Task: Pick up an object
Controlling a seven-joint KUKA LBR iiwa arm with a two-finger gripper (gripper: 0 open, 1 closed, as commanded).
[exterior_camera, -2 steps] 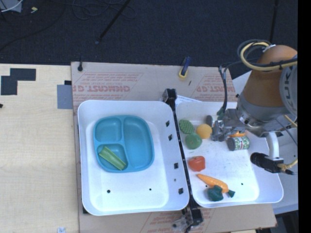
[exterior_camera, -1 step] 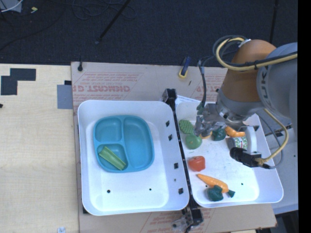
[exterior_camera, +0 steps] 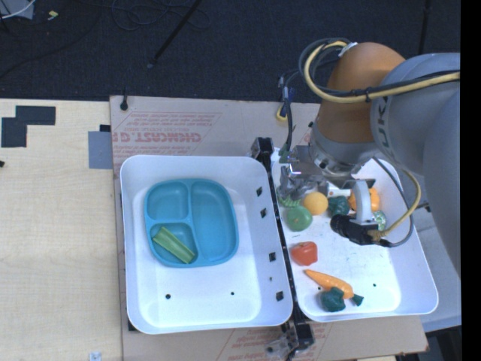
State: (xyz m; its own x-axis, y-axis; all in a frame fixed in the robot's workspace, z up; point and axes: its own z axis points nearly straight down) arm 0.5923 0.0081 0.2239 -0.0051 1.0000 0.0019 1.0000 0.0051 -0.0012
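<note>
Green ball [exterior_camera: 298, 217] sits in the right bin [exterior_camera: 409, 292], hard against its left wall, upper part of the bin. Gripper [exterior_camera: 289, 189] is directly above it in this view, fingers pointing down at the ball's near-left edge; a slight shift right would centre it. Finger gap: can't tell, the wrist clutter hides it. Nothing visibly held.

Ball is round, so no axis to align to. Tight neighbours matter more: yellow ball [exterior_camera: 316, 203] touches it on the right, bin wall is close on the left. My read: closing along the wall line is safer than across it.

Further out: tomato [exterior_camera: 304, 253] below, carrot [exterior_camera: 328, 280] and dark green piece [exterior_camera: 333, 300] near the bin's bottom. Left bin [exterior_camera: 150, 292] holds a blue plate [exterior_camera: 218, 224] with a green strip [exterior_camera: 173, 244].
</note>
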